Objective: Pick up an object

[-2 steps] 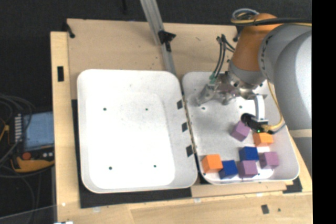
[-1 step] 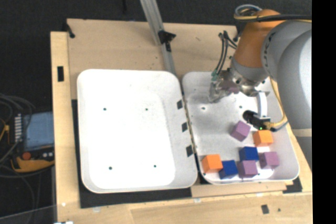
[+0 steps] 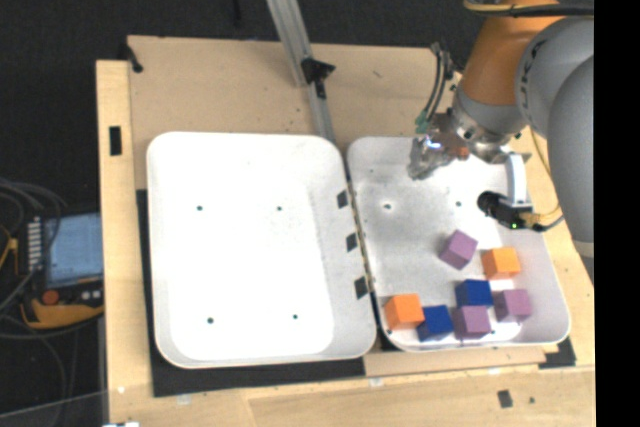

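The right bin (image 3: 400,185) holds several small cubes near its front. A purple cube (image 3: 459,248) lies alone toward the middle, an orange cube (image 3: 501,262) to its right. Along the front edge sit an orange cube (image 3: 405,310), a blue cube (image 3: 435,322), a purple cube (image 3: 472,320), a blue cube (image 3: 474,293) and a purple cube (image 3: 516,303). My gripper (image 3: 425,158) hangs over the bin's far part, well behind the cubes. Nothing shows between its fingers.
The left bin (image 3: 245,245) lies beside the right one. A slanted metal rail (image 3: 290,25) rises from behind the bins. A handheld controller with cables (image 3: 60,265) rests off the bench at the left.
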